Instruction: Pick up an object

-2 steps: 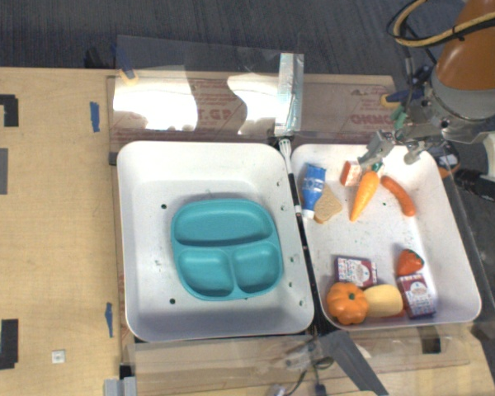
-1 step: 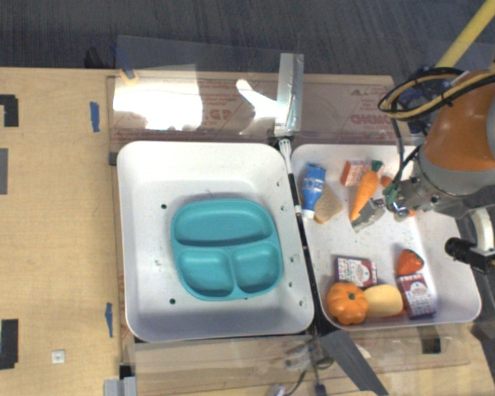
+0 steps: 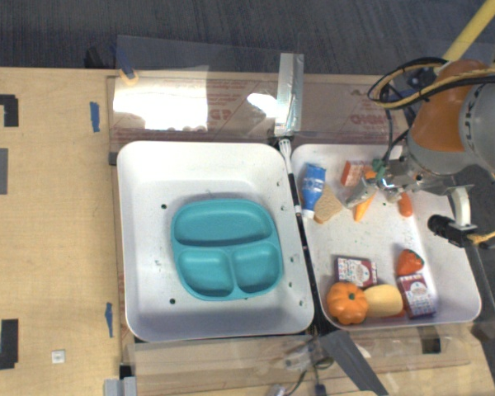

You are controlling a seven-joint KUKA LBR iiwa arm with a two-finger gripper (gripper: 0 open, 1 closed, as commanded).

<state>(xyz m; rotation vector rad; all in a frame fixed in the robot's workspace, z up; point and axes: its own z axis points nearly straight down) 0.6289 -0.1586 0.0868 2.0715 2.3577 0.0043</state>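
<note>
Gripper (image 3: pixel 378 181) low over the right bin (image 3: pixel 470 304), toward its 12 o'clock end, hanging from the grey arm (image 3: pixel 478 130) with the orange band (image 3: pixel 441 122). Cannot tell how the gripper stands, open or closed: too small and cluttered there. Nothing seen pinched. Tip just beside, perhaps touching, a small orange-and-white packet (image 3: pixel 351 172) at its 9 o'clock and an orange carrot-like piece (image 3: pixel 362 209) at its 7 o'clock. Another small orange piece (image 3: pixel 406 205) at its 4 o'clock.

Further toward 9 o'clock, a blue tube (image 3: pixel 313 185) lying near the bin's left wall, with a tan wedge (image 3: pixel 328 211) touching its lower end.

At the 6 o'clock end of the right bin: a small orange pumpkin (image 3: pixel 347 302), a yellow lump (image 3: pixel 384 300) touching it at 3 o'clock, a dark red box (image 3: pixel 355 270) just at the pumpkin's 12 o'clock, a purple-and-white box (image 3: pixel 417 294) beside the yellow lump, and a red strawberry-like piece (image 3: pixel 409 261) at that box's 12 o'clock. Print on boxes, tube and packet too small to read.

In the left bin (image 3: pixel 148 172), a teal divided plate (image 3: pixel 226 247) in the middle. Behind the bins, at 12 o'clock, reddish lettering on the clear panel (image 3: pixel 231 106), illegible.
</note>
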